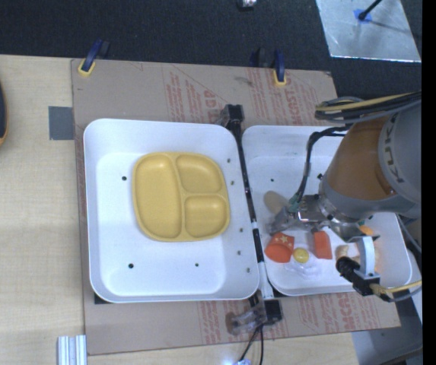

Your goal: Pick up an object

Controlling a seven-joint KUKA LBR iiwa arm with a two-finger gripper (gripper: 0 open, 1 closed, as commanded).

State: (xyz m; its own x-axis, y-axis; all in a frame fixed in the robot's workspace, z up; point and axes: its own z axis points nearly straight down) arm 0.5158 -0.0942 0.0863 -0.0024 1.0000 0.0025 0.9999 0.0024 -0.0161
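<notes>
Two white bins sat side by side on the tabletop. Left bin carried one yellow divided tray with three compartments. Right bin carried a small cluster near its front edge: one red-orange piece, one small yellow piece, one orange piece, plus one tan piece farther back. One arm reached over the right bin. Pincer hung low over the bin, just behind the cluster and beside the tan piece; whether it was spread or pressed together could not be told. No piece was seen held in it. Two clamps stood at the board's far edge.
</notes>
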